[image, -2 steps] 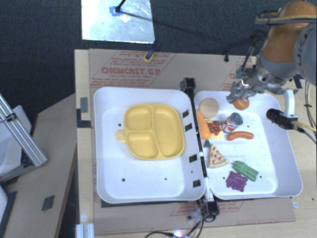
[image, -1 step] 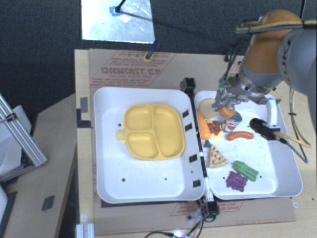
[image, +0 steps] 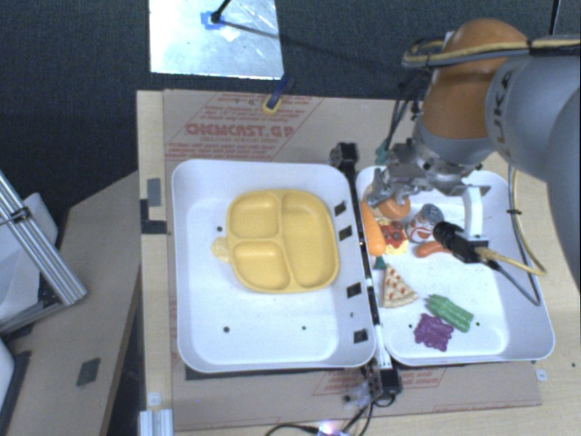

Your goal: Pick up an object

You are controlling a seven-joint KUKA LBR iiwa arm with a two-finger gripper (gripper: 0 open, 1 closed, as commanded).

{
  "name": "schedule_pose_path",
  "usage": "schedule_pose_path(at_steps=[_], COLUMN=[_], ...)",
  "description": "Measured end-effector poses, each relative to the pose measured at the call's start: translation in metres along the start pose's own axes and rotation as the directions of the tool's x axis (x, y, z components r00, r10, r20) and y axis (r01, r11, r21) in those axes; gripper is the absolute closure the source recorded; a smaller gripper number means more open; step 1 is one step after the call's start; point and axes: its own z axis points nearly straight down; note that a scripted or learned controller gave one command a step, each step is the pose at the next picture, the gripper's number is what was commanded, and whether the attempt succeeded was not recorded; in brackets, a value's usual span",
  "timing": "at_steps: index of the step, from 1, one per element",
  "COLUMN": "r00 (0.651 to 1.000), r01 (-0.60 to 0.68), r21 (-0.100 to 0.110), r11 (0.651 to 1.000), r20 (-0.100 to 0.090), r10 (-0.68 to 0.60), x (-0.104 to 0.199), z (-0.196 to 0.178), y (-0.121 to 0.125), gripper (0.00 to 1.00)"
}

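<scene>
Orange and grey, the robot arm [image: 490, 89] is hanging over the right white plastic bin [image: 522, 321], and its gripper [image: 392, 189] is sitting low among the toy food; I cannot tell if it is gripping anything. A round orange toy [image: 394, 207] is lying right under it, touching a long orange carrot toy [image: 372, 234]. To do well, it should be picking just one toy and lifting straight up. The left white bin [image: 200, 307] is holding a yellow plastic tray with sections [image: 277, 241]. Both bins are resting on brown cardboard [image: 227, 125].

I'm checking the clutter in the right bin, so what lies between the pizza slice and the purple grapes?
In the camera view, bare white bin floor separates the pizza slice from the purple grapes; the green toy sits just right of that gap.
</scene>
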Motion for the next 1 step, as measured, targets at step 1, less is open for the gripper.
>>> schedule_pose_path(at_steps=[1], r00=[1.000], r01=[0.000], r21=[0.001], r11=[1.000], r20=[0.001], r10=[0.000], x=[0.0434], z=[0.0023], y=[-0.0146], gripper=[1.00])
